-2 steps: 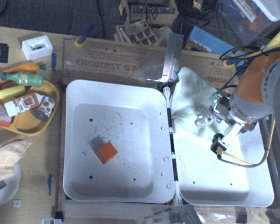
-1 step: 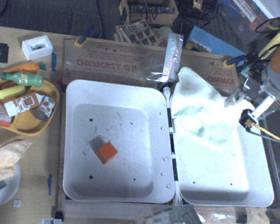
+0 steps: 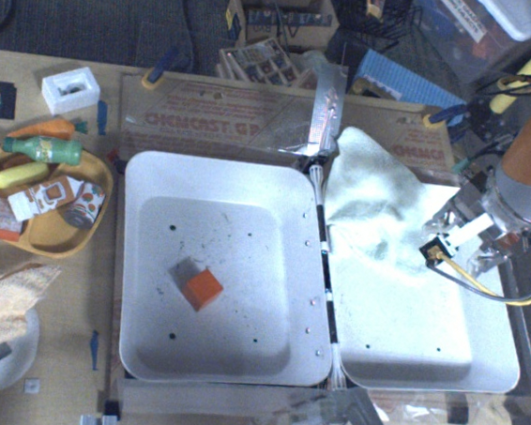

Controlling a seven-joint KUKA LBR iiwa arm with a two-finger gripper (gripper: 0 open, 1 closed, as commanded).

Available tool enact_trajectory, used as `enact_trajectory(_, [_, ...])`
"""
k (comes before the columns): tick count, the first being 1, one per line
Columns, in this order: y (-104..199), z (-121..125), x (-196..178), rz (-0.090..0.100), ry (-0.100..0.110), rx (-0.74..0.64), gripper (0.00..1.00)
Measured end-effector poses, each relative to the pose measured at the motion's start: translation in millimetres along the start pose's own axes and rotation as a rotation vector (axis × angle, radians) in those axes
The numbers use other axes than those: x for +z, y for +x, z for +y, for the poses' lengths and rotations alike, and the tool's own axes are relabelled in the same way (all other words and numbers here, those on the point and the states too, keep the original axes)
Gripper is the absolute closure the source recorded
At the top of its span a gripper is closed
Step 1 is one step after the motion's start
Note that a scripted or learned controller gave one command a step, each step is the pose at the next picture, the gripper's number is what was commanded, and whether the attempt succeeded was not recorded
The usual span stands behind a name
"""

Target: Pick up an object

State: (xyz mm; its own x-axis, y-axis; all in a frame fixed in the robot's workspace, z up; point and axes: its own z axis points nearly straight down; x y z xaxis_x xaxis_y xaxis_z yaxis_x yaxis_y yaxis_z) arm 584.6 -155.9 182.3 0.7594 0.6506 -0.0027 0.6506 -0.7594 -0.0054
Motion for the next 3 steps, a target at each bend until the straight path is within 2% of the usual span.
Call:
enact_trajectory(1, [82, 8, 36, 0.002, -0.003, 0.386, 0.00])
enact_trajectory(2, [50, 43, 18, 0.003, -0.005, 0.389, 0.00])
enact_trajectory(3, [-20, 65, -13, 0.002, -0.002, 0.508, 0.00])
